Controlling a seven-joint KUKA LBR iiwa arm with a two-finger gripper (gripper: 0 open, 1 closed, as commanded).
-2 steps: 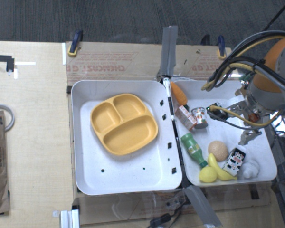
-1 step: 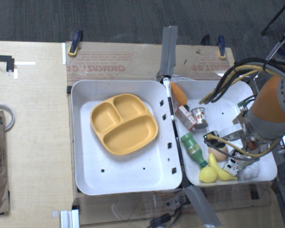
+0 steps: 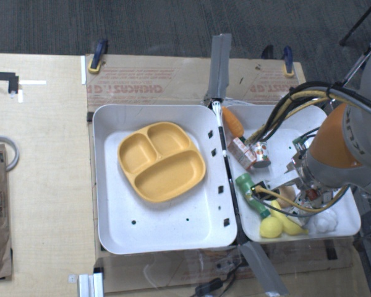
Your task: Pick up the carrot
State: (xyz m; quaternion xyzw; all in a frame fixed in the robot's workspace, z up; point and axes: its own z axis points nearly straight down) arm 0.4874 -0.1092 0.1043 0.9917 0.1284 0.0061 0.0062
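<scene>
The carrot (image 3: 233,124) is orange and lies at the far left of the right bin (image 3: 352,224), close to the divider between the bins. My gripper (image 3: 305,197) is low in the right bin's near right part, under the orange band of the arm and a bundle of cables. It is well to the right of the carrot and nearer the front, and it does not touch the carrot. Nothing of the carrot is covered.
A yellow divided plate (image 3: 162,161) sits in the left bin (image 3: 108,228). In the right bin, a small red and silver pack (image 3: 248,153) lies just below the carrot. A green item (image 3: 251,193), yellow fruit (image 3: 272,227) and a white lump (image 3: 324,223) sit near the front.
</scene>
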